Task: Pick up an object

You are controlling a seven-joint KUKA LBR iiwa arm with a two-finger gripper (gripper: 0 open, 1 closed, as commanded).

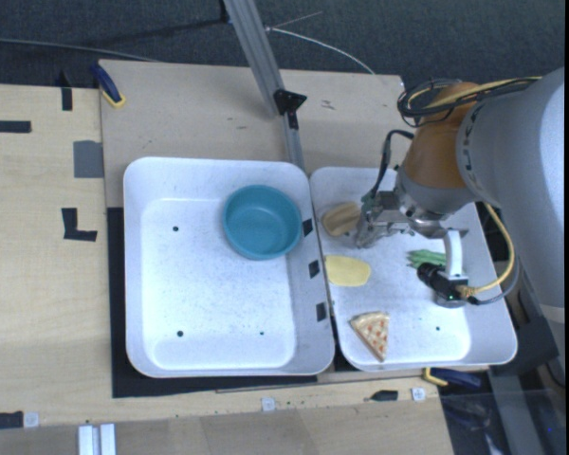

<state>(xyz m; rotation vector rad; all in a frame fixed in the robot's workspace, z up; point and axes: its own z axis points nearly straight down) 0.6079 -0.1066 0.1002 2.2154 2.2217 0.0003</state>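
Claw [368, 231] sits low at the tan disc [341, 219]; whether it is apart or together, I cannot tell; straddle the disc squarely before closing.

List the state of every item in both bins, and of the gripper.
Blue bowl: upright, in the left bin, near its upper right corner.
Tan disc: flat in the right bin, partly covered by the gripper.
Yellow piece: lying flat, free.
Pizza slice: lying flat, free, near the front rim.
Green item: lying flat, partly hidden by the arm.
Gripper: low over the tan disc.
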